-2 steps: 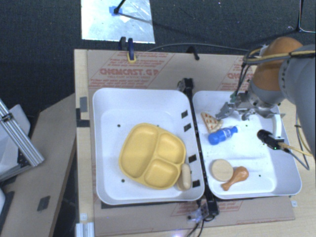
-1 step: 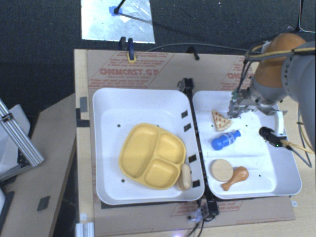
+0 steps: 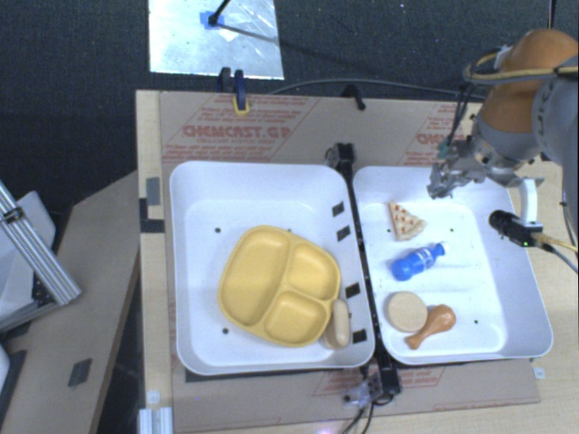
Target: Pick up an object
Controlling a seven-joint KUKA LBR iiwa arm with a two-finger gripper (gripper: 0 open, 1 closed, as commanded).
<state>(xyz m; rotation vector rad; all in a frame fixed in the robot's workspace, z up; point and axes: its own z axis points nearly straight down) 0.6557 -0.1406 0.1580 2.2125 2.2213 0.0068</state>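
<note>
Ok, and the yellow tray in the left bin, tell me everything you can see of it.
The yellow tray looks like matte plastic, a rounded square with three compartments: one long one on its left side and two smaller ones on its right. It lies flat, rotated askew, on the floor of the left bin, toward the near right corner. A small beige bread-like piece rests against its near right edge. The compartments hold nothing.

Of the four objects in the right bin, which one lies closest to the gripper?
The pizza slice. It lies just below the gripper, while the blue bottle, round cookie and drumstick lie farther down.

Grey arm [image 3: 543, 116] with orange band [image 3: 534, 57], dark cables.
</note>
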